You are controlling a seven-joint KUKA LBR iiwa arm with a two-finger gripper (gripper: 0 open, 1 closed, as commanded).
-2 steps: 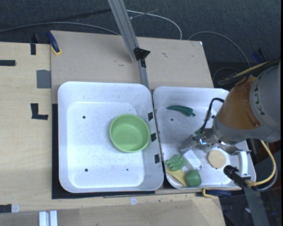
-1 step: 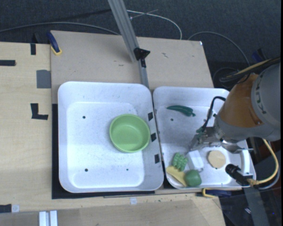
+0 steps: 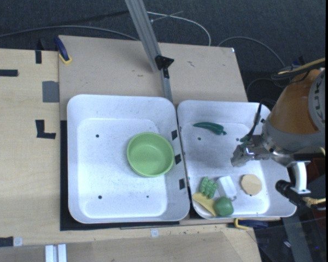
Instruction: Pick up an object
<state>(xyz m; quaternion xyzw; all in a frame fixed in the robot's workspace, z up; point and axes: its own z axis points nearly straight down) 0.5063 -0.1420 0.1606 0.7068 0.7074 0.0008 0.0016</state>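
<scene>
So far nothing lifted | pincer (image 3: 244, 156) hovered in right bin (image 3: 262, 112), grip state unclear | tan disc (image 3: 251, 184), green pepper (image 3: 209, 127) lay loose | grasp remained

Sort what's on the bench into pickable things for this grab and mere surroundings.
For the job:
gripper
round tan piece
dark green pod
green ball
green bowl

Just there:
left bin
right bin
blue-and-yellow clamp
metal pole
</scene>
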